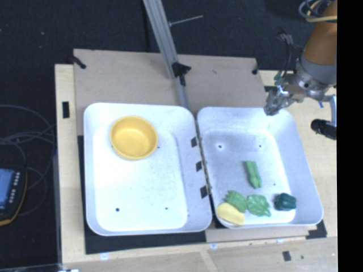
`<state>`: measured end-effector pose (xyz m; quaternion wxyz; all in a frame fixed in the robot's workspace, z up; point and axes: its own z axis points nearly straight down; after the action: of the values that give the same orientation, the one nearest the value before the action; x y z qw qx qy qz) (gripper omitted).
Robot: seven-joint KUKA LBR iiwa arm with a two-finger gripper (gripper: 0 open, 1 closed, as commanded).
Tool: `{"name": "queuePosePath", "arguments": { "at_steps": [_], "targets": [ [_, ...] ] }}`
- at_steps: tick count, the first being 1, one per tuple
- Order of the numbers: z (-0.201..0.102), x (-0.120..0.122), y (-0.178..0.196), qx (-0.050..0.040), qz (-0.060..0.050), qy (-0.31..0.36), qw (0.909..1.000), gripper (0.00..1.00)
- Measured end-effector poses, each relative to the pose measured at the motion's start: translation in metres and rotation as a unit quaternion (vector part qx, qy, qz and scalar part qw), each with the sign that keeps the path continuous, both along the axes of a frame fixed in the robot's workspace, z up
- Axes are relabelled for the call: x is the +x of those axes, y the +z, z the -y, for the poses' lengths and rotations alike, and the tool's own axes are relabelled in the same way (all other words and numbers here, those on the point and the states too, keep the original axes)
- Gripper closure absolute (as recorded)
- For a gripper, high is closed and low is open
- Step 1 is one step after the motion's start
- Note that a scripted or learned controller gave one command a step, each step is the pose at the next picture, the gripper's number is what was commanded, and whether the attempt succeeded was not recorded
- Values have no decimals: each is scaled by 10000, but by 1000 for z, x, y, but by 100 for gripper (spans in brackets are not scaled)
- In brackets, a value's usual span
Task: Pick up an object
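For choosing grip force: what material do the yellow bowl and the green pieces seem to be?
Yellow bowl: probably plastic, smooth, slightly glossy, evenly coloured.
Green pieces: likely moulded plastic or rubber toy vegetables, lumpy and matte; the view is too coarse to tell which.

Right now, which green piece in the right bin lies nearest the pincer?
The upright elongated green piece, alone mid-bin. The other three green pieces cluster along the bin's near edge, farther from the pincer.

Yellow bowl (134, 137) in white bin (102, 208); green toys (253, 174), yellow piece (229, 213) in the other (300, 152).
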<state>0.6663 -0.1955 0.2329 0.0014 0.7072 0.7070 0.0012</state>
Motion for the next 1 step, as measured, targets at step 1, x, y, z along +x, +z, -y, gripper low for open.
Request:
{"name": "queuePosePath", "arguments": {
  "at_steps": [1],
  "targets": [
    [-59,-14,3,3,-10,20,10000,100]
  ]
}}
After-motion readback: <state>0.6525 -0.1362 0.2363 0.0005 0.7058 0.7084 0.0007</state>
